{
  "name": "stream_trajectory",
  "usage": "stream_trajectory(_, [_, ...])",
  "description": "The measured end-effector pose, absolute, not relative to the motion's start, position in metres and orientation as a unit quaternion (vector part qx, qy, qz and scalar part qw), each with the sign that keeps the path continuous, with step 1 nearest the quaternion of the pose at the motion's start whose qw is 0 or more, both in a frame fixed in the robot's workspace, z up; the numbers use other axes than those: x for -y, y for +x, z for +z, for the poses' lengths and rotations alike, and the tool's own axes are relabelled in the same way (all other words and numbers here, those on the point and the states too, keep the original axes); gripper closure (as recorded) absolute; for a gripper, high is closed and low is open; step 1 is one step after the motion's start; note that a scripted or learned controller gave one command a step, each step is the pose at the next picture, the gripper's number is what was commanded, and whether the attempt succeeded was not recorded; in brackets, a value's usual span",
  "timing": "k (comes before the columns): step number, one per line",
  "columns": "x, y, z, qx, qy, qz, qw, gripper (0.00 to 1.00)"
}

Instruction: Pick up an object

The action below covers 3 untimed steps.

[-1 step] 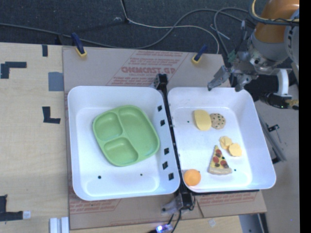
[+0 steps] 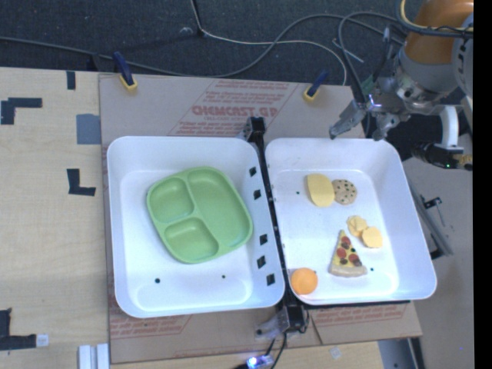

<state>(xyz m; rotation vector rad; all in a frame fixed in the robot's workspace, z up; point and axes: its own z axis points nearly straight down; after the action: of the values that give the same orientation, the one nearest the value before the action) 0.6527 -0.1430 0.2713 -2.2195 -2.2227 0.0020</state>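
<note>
Grey two-finger gripper sits above the far rim of the right shallow white bin, near its far right corner, fingers spread apart with nothing between them. Orange band of the arm shows at the top right, wrist angled down toward the bin.

Inside the right bin, all objects lie flat and apart from the gripper: pale yellow oval food piece touching a round brown chocolate-chip cookie just to its right; lower down, a small cluster of yellow-orange round pieces; just below them a toy pizza slice with red dots; a small orange ball at the near left corner of the bin.

Left shallow white bin holds a light green plastic divided tray with three compartments, tilted, roughly centred.

Both bins rest on a brown cardboard sheet on the pale wood tabletop. Two yellow-and-blue clamps pin the cardboard's far edge. Black cables run across the dark surface behind.
</note>
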Motion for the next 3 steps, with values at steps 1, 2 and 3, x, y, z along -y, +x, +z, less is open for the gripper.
stream_trajectory(1, [0.136,0.655,0.210,0.708,-0.707,0.0027,0.002,0.00])
stream_trajectory(2, [0.131,0.658,0.146,0.708,-0.706,0.0027,0.002,0.00])
stream_trajectory(3, [0.128,0.666,0.091,0.708,-0.706,0.0027,0.002,0.00])
